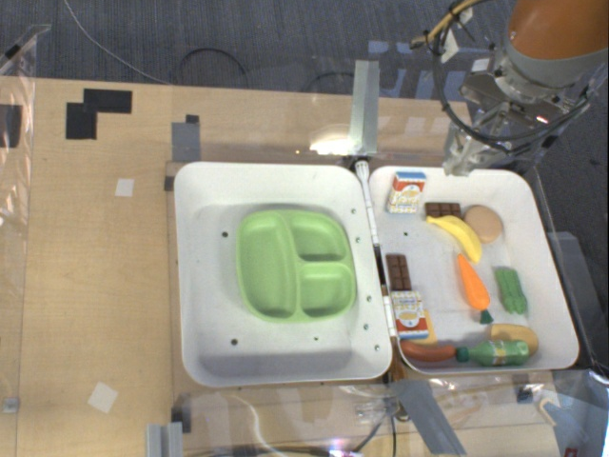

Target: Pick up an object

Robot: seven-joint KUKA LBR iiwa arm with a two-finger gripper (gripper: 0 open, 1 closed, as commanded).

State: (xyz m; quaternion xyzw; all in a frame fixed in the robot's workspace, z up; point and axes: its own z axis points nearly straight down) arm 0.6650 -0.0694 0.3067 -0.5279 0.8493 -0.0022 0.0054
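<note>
We see the arm (552,27) with a broad orange band above a grey metal wrist, black and yellow cables looping off it, and perhaps a small red light, though that part is blurred.

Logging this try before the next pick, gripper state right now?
Gripper: cannot be told. It hangs over the back rim of the right bin, nothing visibly in it; the toy food lies in that bin.

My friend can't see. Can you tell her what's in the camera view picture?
The gripper hangs above the far edge of the right bin, which has toy food like a banana and carrot. The left bin holds a green tray.
</note>
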